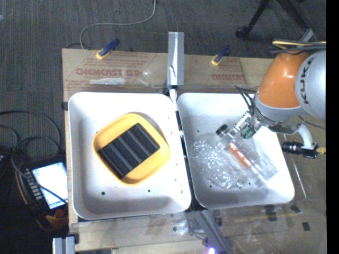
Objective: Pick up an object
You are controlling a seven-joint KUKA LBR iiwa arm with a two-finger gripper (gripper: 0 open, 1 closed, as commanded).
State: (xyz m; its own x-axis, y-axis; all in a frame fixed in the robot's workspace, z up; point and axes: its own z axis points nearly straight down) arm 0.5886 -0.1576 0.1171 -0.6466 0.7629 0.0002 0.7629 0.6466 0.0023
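Orange-banded arm (296, 86) reads "KU"; end effector (239, 128) state unclear; cardboard (106, 72) lettering illegible.

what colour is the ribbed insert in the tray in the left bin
Black, set in a yellow rounded tray, seen in the camera view.

The left bin (79, 157) is largely occupied by a yellow tray with a black ribbed insert (131, 148), placed at its centre; open floor is left only along the walls and in the corners. In the right bin (206, 110), the centre and the near right corner are obstructed by crumpled clear plastic packaging (233, 163). Open floor is available along the far wall and in the far left corner. The far right corner is overhung by the arm (288, 89).
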